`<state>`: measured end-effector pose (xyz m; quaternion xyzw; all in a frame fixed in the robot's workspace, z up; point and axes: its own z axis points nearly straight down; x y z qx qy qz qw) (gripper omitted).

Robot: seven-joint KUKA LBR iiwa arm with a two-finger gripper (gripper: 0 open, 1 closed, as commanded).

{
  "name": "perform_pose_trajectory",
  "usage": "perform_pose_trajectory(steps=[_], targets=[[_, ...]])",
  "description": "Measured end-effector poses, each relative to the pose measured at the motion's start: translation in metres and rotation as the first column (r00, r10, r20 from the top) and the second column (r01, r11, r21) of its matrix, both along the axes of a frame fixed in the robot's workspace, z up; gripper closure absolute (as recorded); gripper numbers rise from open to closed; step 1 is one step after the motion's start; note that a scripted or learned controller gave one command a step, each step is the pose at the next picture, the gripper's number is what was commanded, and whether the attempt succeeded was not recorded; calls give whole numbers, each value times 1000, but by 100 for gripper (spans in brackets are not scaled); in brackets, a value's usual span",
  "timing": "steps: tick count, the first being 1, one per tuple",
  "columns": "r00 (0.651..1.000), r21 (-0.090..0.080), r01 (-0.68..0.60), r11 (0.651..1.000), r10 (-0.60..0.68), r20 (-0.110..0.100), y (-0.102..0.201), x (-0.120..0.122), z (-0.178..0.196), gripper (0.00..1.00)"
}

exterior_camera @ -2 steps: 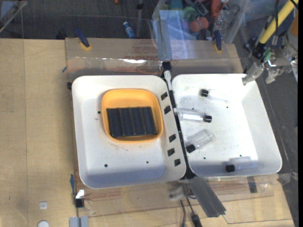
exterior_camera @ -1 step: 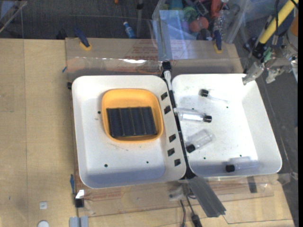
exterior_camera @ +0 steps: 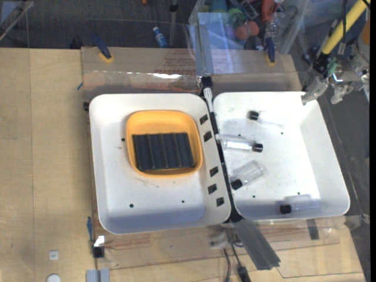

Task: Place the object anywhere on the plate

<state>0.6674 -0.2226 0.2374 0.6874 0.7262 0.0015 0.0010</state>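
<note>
- Camera view: orange plate (exterior_camera: 164, 120) lies in the left bin (exterior_camera: 111, 204), carrying a dark ridged insert only.
- Four clear vials (exterior_camera: 239, 144) lie in the right bin (exterior_camera: 329, 175); none moved, so task not begun.
- Pincer (exterior_camera: 329, 87) sits at far right above bin corner; opening cannot be told, nothing seen held.

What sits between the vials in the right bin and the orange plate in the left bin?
The two bins' raised rims meet between them, bearing a row of black clips. The vials lie right of it, the plate left. Nothing else visible blocks a lifted path. The gripper hovers at the right bin's far corner.
</note>
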Motion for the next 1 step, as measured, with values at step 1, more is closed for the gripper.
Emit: perform_pose_trajectory(steps=[1], targets=[[999,1,39,999,-39,-2,-1,-1,-3,0]])
